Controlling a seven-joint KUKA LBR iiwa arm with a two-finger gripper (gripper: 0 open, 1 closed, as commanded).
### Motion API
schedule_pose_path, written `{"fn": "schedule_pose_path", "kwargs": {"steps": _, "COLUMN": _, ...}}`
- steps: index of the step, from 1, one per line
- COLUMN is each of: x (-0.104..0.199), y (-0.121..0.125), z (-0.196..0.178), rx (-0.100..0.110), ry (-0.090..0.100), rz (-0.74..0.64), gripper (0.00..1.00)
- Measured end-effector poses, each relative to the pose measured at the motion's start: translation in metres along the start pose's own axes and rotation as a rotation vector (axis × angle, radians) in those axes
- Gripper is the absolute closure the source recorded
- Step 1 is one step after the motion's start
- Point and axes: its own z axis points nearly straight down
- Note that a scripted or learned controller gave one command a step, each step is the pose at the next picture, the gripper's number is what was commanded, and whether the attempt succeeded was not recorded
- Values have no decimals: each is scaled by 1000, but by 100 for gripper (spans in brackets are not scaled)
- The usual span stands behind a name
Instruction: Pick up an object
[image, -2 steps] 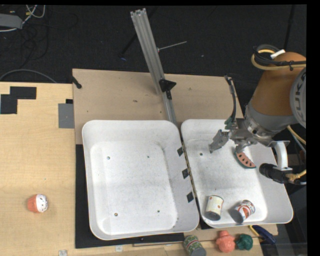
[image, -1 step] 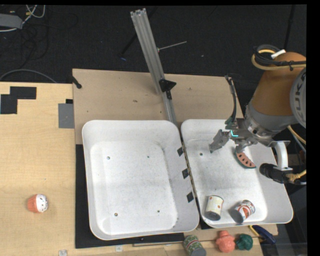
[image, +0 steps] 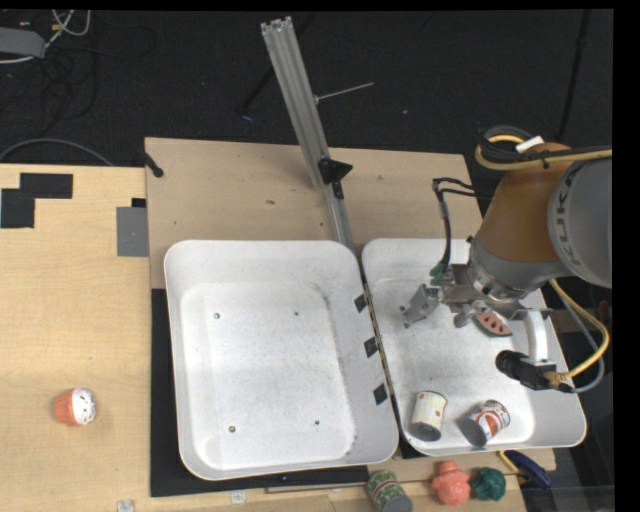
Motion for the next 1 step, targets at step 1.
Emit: {"fn": "schedule_pose_path", "kwargs": {"steps": 1, "x": 0, "y": -1, "z": 44, "rx": -2, "ry": 0, "rz": 0, "gripper": 0}}
